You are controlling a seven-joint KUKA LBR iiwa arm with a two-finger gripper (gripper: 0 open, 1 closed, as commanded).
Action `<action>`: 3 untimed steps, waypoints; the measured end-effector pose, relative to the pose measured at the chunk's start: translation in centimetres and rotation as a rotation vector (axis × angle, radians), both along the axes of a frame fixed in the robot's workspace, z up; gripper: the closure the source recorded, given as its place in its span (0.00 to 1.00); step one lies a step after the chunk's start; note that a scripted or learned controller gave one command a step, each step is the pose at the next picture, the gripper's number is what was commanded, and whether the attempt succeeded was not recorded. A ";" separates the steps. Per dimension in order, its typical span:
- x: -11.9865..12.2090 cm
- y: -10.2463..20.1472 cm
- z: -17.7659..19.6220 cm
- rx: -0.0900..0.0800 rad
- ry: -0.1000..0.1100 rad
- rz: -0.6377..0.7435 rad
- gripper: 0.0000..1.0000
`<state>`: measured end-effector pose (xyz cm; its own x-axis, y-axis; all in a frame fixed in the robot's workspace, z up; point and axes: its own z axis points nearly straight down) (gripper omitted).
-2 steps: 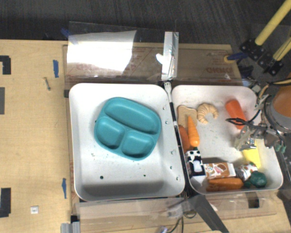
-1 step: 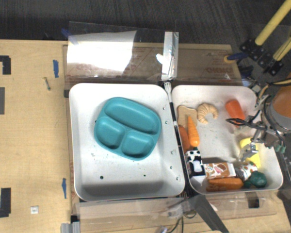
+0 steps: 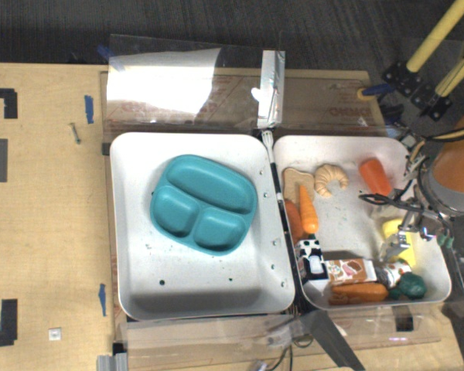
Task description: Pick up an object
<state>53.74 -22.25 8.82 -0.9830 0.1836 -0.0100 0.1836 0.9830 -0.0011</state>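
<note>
With the jaw state impossible to tell, the gripper [image 3: 408,234] is poised just above a yellow object [image 3: 392,229], which could be nudged aside by crowded neighbours.

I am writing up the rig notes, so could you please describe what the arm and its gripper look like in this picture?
At the view's right edge, the arm shows as a rounded grey body with a broad orange band. Thin dark cables loop around its wrist. Below it, the gripper is a small dark metal assembly with pale and yellowish parts over the right bin; its finer details are too small to tell.
</note>
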 end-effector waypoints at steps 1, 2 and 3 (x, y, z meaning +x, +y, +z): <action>-1.3 0.6 0.0 0.001 -0.003 -0.111 0.00; -1.9 1.6 0.1 -0.002 -0.003 -0.096 0.00; -1.5 1.6 1.4 -0.004 -0.014 -0.095 1.00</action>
